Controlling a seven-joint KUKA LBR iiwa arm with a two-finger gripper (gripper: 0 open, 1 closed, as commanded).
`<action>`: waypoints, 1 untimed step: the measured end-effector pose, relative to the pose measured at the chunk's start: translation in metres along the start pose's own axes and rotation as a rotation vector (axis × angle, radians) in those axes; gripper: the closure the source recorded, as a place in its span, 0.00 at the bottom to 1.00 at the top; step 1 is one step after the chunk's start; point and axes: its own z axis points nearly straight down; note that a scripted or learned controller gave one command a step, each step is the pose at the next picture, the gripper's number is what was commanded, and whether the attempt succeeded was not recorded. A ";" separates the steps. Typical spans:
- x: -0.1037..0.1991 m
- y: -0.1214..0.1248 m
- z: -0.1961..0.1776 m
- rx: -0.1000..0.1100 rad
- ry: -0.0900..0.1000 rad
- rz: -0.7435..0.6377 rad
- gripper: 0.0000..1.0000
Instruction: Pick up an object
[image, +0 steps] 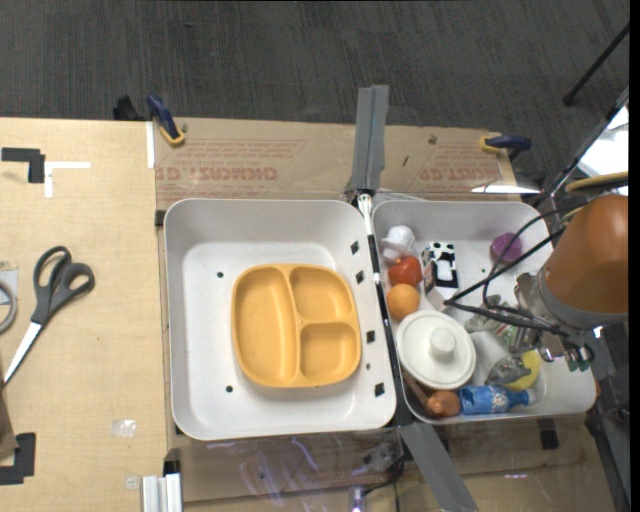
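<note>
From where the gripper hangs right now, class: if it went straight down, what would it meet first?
Probably the yellow object in the right bin, with the blue bottle lying just beside it. The gripper points down over that near corner, but cables and the wrist hide its tip, so depth is uncertain.

Dark grey carpeted floor (250, 50) beyond a light wooden bench (80, 300); brown cardboard sheet (260, 165) held at the bench's far edge by blue clamps (165, 118); scissors (45, 300) with black handles lying on the bench at left; even overhead lighting
</note>
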 end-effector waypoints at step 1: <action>-0.123 0.007 0.011 -0.009 0.031 0.259 0.00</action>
